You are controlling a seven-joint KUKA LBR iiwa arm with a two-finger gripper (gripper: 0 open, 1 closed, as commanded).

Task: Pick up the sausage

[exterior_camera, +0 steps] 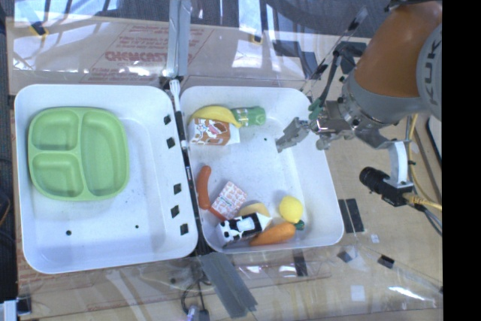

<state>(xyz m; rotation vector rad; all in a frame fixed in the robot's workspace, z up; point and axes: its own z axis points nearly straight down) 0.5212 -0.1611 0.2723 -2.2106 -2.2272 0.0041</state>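
Slim orange-red plastic sausage (pixel 203 186) lying against left wall of right white bin (pixel 319 175), beside wrapped snack (pixel 229 200). Looking light, stiff, slick; gripping mid-length across width seeming best. Grey two-finger gripper (pixel 291 134) hovering near bin's right rim; finger state unclear.

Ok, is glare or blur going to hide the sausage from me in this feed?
Camera view: the sausage reads clearly, evenly lit against the white bin with no glare on it. The bright reflections sit on the clear sheet behind the bins, away from the food. The claw looks slightly soft and grey, so its outline is hard to read.
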